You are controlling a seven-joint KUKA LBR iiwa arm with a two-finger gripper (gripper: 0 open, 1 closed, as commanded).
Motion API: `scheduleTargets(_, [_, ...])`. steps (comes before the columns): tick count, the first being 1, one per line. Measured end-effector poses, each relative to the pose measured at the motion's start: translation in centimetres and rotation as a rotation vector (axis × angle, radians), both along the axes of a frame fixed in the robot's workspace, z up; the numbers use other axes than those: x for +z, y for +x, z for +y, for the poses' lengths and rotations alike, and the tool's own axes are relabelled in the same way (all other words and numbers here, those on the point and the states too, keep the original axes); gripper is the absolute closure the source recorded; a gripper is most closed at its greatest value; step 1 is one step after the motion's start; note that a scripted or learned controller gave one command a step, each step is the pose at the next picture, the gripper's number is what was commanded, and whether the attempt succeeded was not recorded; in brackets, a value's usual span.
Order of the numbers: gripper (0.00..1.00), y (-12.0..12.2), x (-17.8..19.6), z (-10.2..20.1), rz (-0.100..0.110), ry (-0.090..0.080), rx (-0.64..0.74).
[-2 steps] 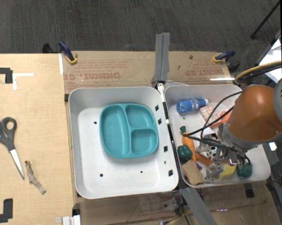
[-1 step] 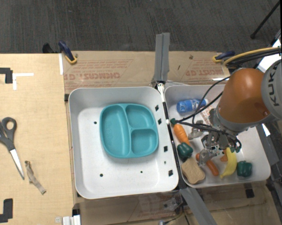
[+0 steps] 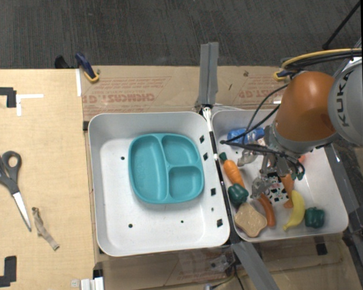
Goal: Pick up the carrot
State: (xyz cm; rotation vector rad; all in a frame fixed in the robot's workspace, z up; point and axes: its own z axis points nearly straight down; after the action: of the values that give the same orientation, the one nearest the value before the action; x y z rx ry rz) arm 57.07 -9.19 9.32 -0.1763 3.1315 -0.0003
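The carrot (image 3: 232,172) lies in the right bin (image 3: 331,184), close to its left wall, its pale tip pointing up toward the divider and its thick end toward a dark green vegetable (image 3: 237,194) just below it; it sits free, with nothing on top of it, so it looks open to a grasp from above; the pincer (image 3: 271,181) hangs low over the middle of the same bin, beside the carrot rather than over it, and whether it is spread or pressed together I cannot tell, since cables and the wrist blur it; nothing is seen pinched in it; the arm (image 3: 308,110) reaches in from the right, its orange band bulking over the bin's upper part; around the pincer crowd a sausage (image 3: 266,209), a slice of bread (image 3: 251,221), a banana (image 3: 295,209), a green pepper (image 3: 314,217) and a small chequered block (image 3: 279,194), so a descent here risks the wrong item; my judgement is that the pincer must shift left; the left bin (image 3: 106,191) holds a teal divided plate (image 3: 167,168), likely a set-down spot; the tabletop (image 3: 40,176) is pale wood, with scissors (image 3: 10,183) lying on it at the left, cardboard behind the bins, and dark flooring beyond.
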Motion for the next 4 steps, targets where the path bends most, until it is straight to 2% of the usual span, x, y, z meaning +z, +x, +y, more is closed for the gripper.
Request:
scheduleTargets(1, [0.0,-1.1,-0.1,-0.6,0.003,0.001,-0.054])
scheduleTargets(2, [0.0,6.4,0.1,-0.5,-0.003,-0.001,0.438])
scheduleTargets(3, [0.0,1.1,-0.1,-0.4,0.002,0.0,0.402])
scheduleTargets(4, [0.0,-4.1,-0.1,-0.3,0.002,0.0,0.226])
